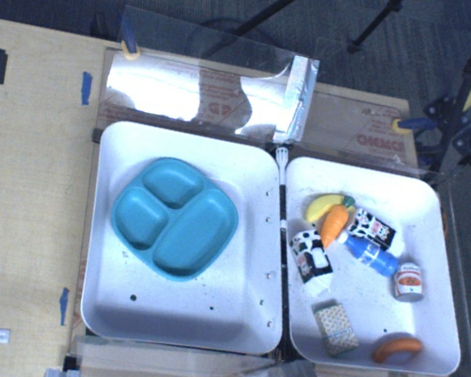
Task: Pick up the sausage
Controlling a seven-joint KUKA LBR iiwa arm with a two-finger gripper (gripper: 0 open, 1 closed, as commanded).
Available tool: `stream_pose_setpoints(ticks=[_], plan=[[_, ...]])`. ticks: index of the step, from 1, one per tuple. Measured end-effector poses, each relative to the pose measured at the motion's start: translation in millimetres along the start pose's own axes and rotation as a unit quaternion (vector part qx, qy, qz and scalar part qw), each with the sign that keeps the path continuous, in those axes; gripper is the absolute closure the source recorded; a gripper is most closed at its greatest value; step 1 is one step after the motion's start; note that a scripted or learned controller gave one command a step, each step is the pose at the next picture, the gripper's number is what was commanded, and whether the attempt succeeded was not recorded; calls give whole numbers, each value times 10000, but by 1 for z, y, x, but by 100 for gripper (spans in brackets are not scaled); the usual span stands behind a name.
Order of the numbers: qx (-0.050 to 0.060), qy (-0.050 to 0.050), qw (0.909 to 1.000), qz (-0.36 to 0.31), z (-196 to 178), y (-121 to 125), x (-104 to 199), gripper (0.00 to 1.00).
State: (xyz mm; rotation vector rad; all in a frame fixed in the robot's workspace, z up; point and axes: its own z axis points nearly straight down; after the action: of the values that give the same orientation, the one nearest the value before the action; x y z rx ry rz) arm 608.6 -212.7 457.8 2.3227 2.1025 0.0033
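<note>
The sausage (398, 348), a small orange-brown oblong, lies in the near right corner of the right bin (443, 265), close to the bin's front wall. It rests alone, a little to the right of a speckled grey block (336, 326).
The right bin also holds a yellow banana (323, 206), an orange carrot (334, 225), a black-and-white cow-pattern carton (311, 255), a blue bottle (372, 243) and a small can (408, 282). The left bin (108, 296) carries a blue divided plate (175, 217). Tripod legs stand beyond the bench.
</note>
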Motion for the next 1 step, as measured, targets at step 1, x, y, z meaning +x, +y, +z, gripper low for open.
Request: stream_pose_setpoints(ticks=[1], plan=[[-23,-11,10000,-8,-11,1,0,100]])
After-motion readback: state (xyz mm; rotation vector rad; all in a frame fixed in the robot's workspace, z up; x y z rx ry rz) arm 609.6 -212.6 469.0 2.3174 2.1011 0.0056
